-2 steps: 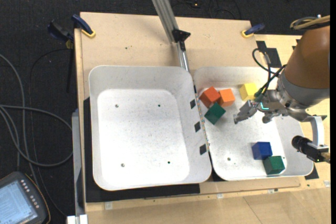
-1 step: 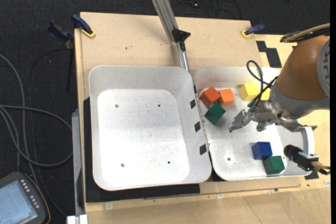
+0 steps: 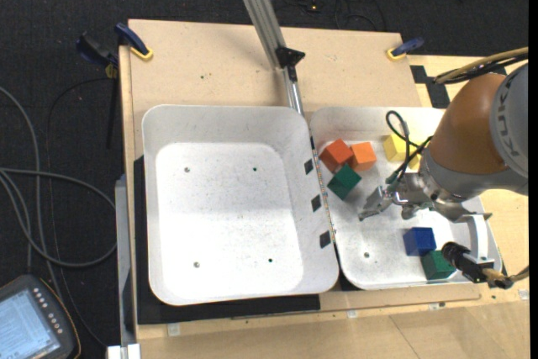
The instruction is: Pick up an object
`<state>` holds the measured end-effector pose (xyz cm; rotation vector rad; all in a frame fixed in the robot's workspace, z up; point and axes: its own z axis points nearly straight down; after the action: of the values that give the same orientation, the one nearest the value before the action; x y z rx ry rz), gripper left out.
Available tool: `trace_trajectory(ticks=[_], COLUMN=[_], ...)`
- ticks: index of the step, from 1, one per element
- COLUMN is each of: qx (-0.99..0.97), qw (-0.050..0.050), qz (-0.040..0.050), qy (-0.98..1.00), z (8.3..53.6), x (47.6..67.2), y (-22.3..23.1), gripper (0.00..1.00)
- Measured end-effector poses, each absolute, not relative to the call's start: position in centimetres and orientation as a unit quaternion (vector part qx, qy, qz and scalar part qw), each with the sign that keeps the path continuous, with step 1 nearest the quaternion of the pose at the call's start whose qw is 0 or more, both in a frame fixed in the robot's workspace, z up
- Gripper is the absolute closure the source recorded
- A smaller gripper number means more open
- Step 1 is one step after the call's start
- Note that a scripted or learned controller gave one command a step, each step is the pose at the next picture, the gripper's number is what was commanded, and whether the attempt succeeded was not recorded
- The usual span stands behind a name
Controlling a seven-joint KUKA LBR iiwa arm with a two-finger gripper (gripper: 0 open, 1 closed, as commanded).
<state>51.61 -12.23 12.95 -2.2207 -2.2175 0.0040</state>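
The gripper (image 3: 374, 204), fingers spread and empty, hovers beside the green block (image 3: 343, 181): rigid, light; grasp across opposite flat faces.

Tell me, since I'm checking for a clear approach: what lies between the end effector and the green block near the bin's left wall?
Bare white bin floor separates the end effector from the green block in the camera view.

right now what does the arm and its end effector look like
The arm is bulky and rounded, a broad orange band over a grey body with dark lettering at its right edge. A black cable with a yellow stretch loops beside it. The end effector is small, metallic grey, with two thin fingers.
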Motion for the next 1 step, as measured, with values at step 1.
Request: trace_trajectory(ticks=[1], qx=[-0.707], qw=[0.0], qz=[0.0007], qy=[-0.707], z=[9.36], x=[51.6], y=[-12.21], gripper=[0.0])
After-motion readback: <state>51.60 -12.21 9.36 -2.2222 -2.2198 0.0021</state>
